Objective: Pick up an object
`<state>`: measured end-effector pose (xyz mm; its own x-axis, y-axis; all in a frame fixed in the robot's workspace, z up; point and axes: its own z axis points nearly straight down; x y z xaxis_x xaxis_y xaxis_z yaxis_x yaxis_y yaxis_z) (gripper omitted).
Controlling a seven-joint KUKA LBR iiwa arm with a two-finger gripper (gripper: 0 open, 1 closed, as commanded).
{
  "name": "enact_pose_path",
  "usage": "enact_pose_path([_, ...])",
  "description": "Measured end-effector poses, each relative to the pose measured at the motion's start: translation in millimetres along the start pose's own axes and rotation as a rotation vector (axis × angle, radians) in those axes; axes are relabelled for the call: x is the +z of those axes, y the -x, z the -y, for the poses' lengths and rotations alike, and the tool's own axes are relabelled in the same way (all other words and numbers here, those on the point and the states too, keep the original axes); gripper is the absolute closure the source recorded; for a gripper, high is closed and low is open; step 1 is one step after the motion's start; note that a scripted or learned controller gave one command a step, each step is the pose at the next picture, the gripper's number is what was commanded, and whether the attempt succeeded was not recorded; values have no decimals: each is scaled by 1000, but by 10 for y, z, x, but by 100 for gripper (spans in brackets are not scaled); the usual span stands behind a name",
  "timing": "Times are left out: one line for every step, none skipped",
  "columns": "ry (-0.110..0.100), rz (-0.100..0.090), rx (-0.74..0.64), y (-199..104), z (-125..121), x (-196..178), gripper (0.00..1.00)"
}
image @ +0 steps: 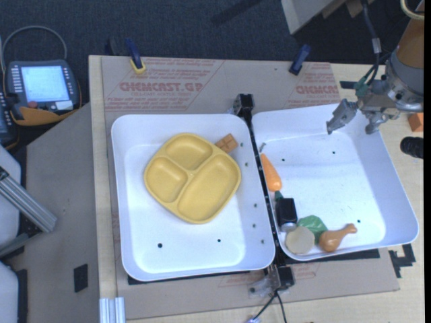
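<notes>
Over the far right corner of the right bin, the hand hangs with its two fingers spread apart and nothing between them. One finger points down toward the bin's back wall, the other sits just to its right, and both stay above the white floor without touching any object.

All the loose things in the right bin lie along its left and near sides, well apart from the hand. An orange carrot rests against the left wall, pointing toward the back. Just nearer the camera lies a small black block. At the near left corner sits a pale round disc, touching a green piece that lies behind it. Beside these, a tan drumstick-shaped toy lies along the near wall with its thin end toward the right.

The left bin holds a yellow divided plate with three compartments, set toward the back of the bin. A small brown block touches the plate's far right edge.

Both bins stand side by side on the desk, which is covered with a brown printed board. A blue clamp grips its back edge on the left, and another clamp on the right. Off the desk to the left lies a handheld control pendant with a lit screen.
</notes>
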<state>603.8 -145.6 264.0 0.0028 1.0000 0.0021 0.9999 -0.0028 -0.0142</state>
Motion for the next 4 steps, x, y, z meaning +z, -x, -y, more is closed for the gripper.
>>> enact_pose_path([14, 2, -3, -5, -19, -80, 0])
enact_pose_path([9, 1, -2, 29, -110, 418, 0])
enact_pose_path([8, 1, -3, 33, -182, 1026, 0])
enact_pose_path([9, 1, -3, 45, -210, 1454, 0])
